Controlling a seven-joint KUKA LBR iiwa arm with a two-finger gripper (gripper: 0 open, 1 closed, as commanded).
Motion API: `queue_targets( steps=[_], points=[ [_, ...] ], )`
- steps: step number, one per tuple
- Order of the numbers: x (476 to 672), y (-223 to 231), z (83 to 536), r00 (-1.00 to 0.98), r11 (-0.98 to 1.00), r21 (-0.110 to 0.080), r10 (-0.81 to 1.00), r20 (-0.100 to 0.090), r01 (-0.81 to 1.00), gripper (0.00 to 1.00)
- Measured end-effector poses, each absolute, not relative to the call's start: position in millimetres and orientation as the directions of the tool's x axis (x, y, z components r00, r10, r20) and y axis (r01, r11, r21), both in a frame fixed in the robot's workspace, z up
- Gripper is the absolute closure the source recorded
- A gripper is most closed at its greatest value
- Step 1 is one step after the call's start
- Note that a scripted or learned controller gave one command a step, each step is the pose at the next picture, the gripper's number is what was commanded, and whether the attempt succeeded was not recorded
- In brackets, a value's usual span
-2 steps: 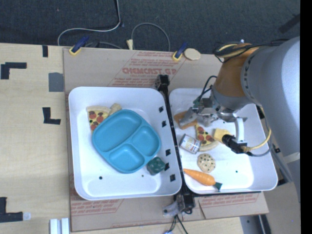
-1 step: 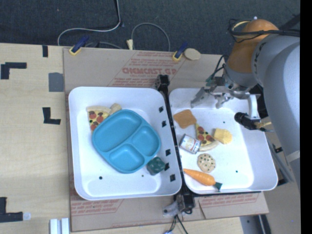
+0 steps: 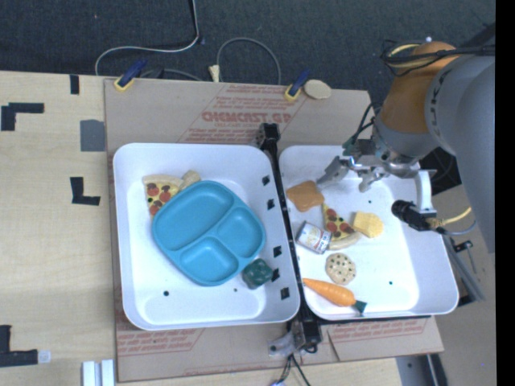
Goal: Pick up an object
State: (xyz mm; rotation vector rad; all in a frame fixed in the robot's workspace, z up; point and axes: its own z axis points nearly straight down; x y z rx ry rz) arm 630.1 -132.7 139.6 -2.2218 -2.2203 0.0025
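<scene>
Two bins were set side by side. In left bin: tray, pizza slice behind-left, cup front-right. In right bin: bread rear-left, can and cookie mid, carrot in front.

Dark carpet is covering the floor up top, cables trailing across it. Pale wooden bench is sitting below, cardboard sheet lying on it, clamps gripping its edge.
</scene>
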Motion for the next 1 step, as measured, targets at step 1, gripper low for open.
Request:
queue_targets(
  steps=[1],
  points=[
    [608.9,-108.9,86.3,-0.002,0.002,-0.002,1.000,-0.001,1.000,0.00]
  ],
)
